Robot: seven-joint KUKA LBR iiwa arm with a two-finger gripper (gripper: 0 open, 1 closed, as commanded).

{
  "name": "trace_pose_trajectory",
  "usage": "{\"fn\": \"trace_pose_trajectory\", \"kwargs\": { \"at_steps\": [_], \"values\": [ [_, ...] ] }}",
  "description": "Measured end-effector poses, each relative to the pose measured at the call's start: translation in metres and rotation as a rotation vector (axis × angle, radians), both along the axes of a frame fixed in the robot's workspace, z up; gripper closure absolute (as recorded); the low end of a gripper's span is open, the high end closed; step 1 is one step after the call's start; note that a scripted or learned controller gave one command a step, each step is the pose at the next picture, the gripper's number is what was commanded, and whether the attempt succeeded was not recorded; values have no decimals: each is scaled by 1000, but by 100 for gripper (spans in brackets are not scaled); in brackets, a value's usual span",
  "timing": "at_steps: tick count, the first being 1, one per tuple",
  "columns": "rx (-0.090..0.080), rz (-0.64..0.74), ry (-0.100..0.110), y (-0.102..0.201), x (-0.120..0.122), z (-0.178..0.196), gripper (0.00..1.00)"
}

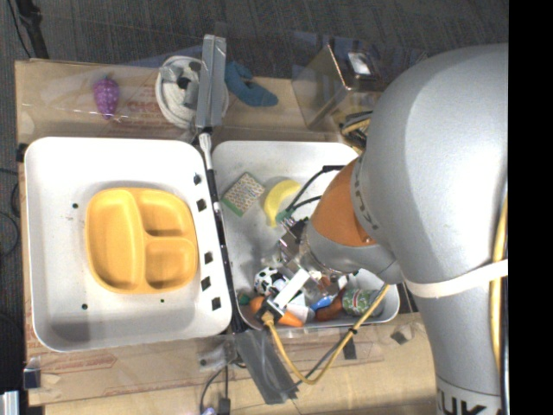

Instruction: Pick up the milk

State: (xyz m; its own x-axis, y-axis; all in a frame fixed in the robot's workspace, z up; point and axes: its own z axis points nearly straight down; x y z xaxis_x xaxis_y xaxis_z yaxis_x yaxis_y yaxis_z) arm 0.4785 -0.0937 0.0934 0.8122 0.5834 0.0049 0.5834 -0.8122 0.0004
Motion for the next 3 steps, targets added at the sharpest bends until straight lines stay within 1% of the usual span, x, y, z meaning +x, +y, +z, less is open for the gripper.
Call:
{"fn": "trace_pose_trajectory", "kwargs": {
  "at_steps": [1,2,3],
  "values": [
    [5,10,7,1,-1,8,100],
    [2,-413,14,-7,32,-3,100],
    [2,-413,14,3,86,-3,100]
  ]
}}
